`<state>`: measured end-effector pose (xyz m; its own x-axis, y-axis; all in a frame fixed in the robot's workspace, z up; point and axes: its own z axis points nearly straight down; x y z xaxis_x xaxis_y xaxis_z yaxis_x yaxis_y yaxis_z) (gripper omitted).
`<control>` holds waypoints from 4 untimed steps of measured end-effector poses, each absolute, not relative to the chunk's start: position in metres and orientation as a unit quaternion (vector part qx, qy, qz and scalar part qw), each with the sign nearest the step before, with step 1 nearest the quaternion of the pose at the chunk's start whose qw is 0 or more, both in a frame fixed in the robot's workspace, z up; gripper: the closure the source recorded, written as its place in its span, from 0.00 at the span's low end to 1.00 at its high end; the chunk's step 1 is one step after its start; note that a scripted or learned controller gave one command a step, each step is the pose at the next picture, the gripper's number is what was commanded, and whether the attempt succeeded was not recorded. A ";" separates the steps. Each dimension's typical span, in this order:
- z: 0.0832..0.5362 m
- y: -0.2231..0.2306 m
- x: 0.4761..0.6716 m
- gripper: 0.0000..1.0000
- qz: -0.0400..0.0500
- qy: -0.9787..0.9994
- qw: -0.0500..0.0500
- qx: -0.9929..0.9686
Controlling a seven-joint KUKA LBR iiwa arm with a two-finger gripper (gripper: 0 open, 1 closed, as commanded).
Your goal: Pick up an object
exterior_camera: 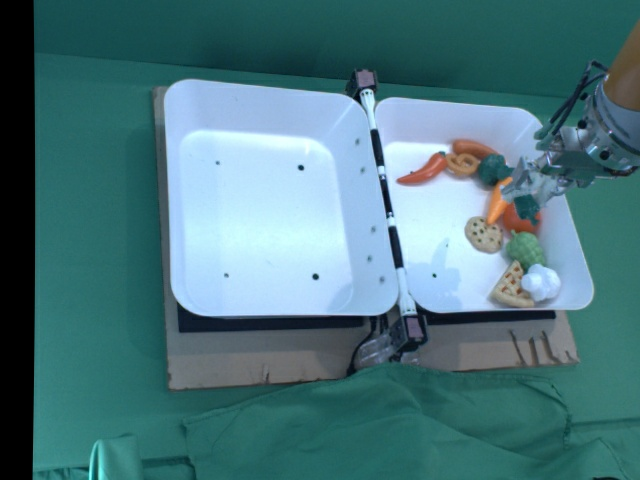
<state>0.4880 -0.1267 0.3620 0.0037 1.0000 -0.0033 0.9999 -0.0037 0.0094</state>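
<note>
The right bin (440, 268) holds several toy foods along its right side: a red chili pepper (424, 169), an orange pretzel piece (466, 158), a dark green vegetable (491, 170), a carrot (497, 202), a round cookie (484, 234), a broccoli floret (525, 249), a waffle wedge (511, 286) and a white garlic bulb (542, 282). My gripper (522, 194) reaches in from the right and hangs low over the carrot and a red piece (520, 220) beneath it. Its dark fingers (526, 208) stand close by the carrot.
The left bin (265, 203) sits beside the right one, with a black-and-white divider bar (386, 203) between them. Both rest on a cardboard sheet (260, 368) on green cloth. A fold of green fabric (400, 428) lies at the front.
</note>
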 end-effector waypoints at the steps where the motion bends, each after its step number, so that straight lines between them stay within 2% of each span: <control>1: 0.381 -0.128 0.489 1.00 0.002 0.706 0.003 0.708; 3: 0.339 -0.038 0.522 1.00 0.000 0.708 0.000 0.707; 4: 0.321 0.009 0.531 1.00 0.000 0.708 -0.001 0.707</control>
